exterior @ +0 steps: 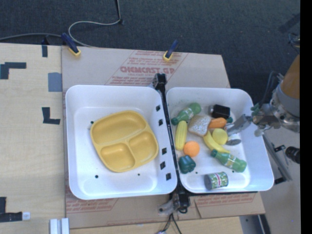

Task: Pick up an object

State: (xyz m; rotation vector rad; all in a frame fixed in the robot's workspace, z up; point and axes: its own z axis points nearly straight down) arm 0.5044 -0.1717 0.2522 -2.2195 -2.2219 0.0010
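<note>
Toy food [207,136] is all heaped in the right bin [253,179] so the end effector [239,126] can reach from its rim, though can't tell its grip state.

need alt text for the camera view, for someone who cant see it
Seen from above, a grey robot arm reaches in from the right over the right white bin, which holds toy food: corn, an orange, a banana, green bottles and a can. The left white bin holds a yellow divided plate.
</note>
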